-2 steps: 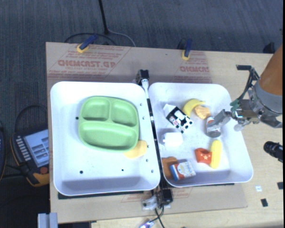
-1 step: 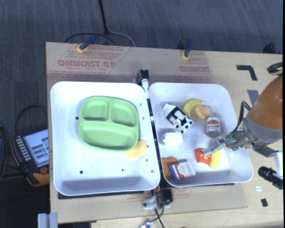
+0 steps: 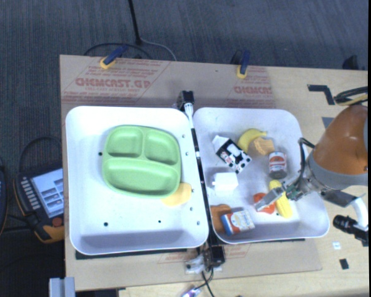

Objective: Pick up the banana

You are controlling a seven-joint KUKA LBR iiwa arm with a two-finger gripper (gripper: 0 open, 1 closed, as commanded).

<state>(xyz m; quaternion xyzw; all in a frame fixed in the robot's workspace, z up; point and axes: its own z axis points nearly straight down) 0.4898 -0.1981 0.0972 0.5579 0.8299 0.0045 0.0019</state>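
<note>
The banana [image 3: 250,135] is a short yellow curved fruit lying near the back of the right bin [image 3: 309,228], touching a tan-orange round item [image 3: 263,145]. The gripper [image 3: 273,197] is low in the front right part of that bin, well in front of the banana. It sits over a red-orange item [image 3: 261,199] and beside a yellow object [image 3: 284,206]. The grey arm with its orange band [image 3: 343,144] reaches in from the right.
The right bin also holds a black-and-white box [image 3: 232,154], a white block [image 3: 224,181], a small can [image 3: 277,163] and an orange-labelled pack [image 3: 235,220]. In the left bin [image 3: 86,228] lie a green divided plate [image 3: 142,159] and a yellow piece [image 3: 179,194].
</note>
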